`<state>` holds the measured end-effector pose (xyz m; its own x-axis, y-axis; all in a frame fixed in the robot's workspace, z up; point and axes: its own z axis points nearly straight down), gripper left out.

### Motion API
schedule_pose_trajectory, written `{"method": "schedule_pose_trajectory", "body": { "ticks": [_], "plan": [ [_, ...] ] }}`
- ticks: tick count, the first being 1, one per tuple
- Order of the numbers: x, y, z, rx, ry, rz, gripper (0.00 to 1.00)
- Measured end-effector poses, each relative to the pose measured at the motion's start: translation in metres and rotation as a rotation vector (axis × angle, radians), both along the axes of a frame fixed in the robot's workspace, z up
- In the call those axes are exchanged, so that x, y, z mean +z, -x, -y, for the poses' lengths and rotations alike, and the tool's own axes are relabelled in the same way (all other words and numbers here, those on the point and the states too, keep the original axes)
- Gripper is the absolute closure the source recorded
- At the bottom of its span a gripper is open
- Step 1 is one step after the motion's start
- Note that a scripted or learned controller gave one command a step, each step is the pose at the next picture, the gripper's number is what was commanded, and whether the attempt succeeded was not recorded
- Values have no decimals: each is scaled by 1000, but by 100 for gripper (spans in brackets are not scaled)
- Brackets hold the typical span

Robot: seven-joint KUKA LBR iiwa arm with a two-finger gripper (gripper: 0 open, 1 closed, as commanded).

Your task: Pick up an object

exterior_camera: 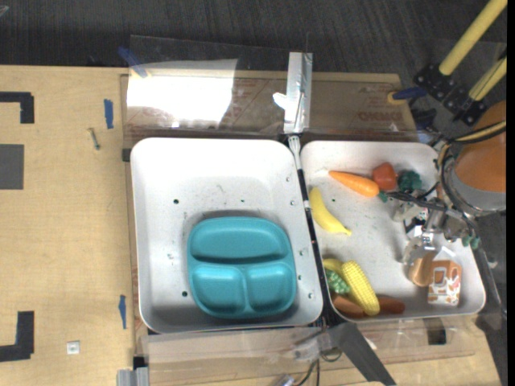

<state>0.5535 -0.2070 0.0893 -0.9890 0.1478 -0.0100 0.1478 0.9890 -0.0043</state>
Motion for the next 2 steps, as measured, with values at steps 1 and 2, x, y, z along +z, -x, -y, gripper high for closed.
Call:
{"method": "schedule_pose_trajectory", "body": {
  "ticks": [1,2],
  "plan": [
    [-1,-74,-57,-141,-7,4,0],
    [0,-35,-26,-114,-4,0,0]
  ]
}}
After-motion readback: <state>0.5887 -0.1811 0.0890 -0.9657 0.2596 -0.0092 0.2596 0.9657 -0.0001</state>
